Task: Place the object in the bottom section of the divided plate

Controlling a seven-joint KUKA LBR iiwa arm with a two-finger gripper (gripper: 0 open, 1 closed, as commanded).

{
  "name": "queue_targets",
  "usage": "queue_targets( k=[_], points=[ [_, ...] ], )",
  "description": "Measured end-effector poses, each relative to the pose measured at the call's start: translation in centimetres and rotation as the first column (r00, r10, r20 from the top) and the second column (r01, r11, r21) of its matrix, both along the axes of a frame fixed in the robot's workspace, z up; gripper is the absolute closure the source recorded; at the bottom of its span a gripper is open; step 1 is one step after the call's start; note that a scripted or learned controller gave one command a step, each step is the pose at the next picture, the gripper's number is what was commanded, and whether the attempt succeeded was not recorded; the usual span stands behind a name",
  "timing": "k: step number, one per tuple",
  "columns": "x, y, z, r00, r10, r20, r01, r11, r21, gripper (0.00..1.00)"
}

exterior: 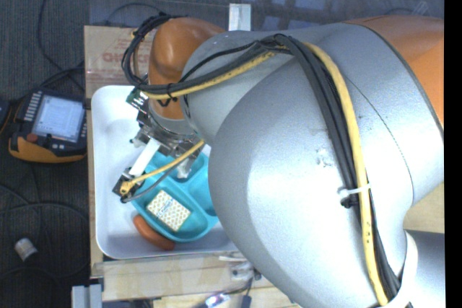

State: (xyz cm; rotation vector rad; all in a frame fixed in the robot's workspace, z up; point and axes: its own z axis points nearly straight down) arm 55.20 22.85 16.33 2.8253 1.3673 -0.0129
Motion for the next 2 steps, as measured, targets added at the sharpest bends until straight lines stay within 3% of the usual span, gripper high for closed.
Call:
queue_targets(
  k=[1, 2],
  points=[
    [-0.11, -0.01, 0.71, 1.0, 0.002, -0.007, -0.002, 1.0, -0.003, 1.0],
    [-0.1, -0.02, 0.71, 1.0, 0.002, -0.006, -0.002, 1.0, -0.004, 0.0]
  ],
)
